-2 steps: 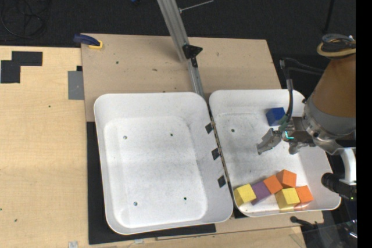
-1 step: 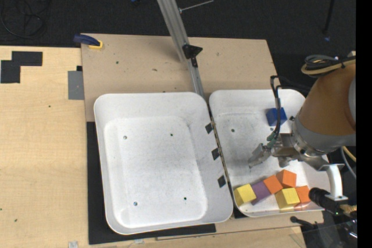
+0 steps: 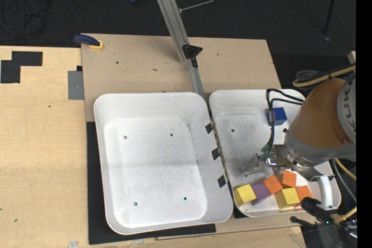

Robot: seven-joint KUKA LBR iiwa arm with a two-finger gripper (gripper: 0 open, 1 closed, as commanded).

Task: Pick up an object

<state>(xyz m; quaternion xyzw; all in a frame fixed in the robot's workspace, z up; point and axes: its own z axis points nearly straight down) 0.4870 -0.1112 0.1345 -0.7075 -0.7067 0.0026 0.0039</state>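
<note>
Several small blocks lie in the right bin point(image 3: 244, 103). A yellow block point(image 3: 245, 193), a purple block point(image 3: 260, 192) and an orange block point(image 3: 272, 184) cluster at its front edge, beside another yellow block point(image 3: 286, 198) and two more orange blocks point(image 3: 289, 178). A blue block point(image 3: 279, 115) sits apart near the far right wall. My gripper point(image 3: 266, 161) is low inside the right bin, just behind the cluster and left of the arm's orange band point(image 3: 319, 119). I see no block in it.
The left bin point(image 3: 116, 110) lies beside the right one, with black clips point(image 3: 215, 153) along the shared rim. A slanted metal rail point(image 3: 174, 20) rises behind the bins. A white part point(image 3: 326, 191) sits at the right bin's front right corner.
</note>
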